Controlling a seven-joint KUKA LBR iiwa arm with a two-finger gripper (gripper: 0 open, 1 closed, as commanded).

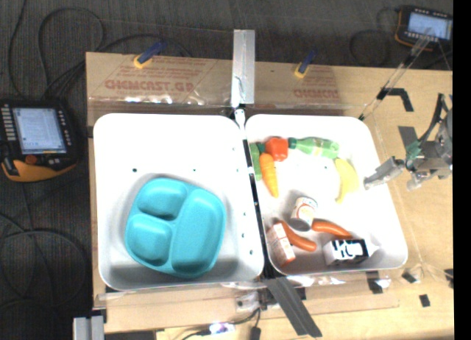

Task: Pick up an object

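Turquoise tray (175,227), yellow banana (346,176)

Dark grey carpeted floor (110,7) with black cables (44,33) surrounds the light wooden tabletop (419,257); a handheld screen pendant (35,136) lies left.

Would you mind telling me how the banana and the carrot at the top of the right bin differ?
The banana is yellow; the carrot is orange. The banana is gently curved, while the carrot is straight and tapers toward its lower end. The banana lies toward the bin's right side, apart from other items; the carrot lies near the bin's left wall, beside a green piece and below a red-orange one. Both are toy foods lying roughly lengthwise up and down the right bin.
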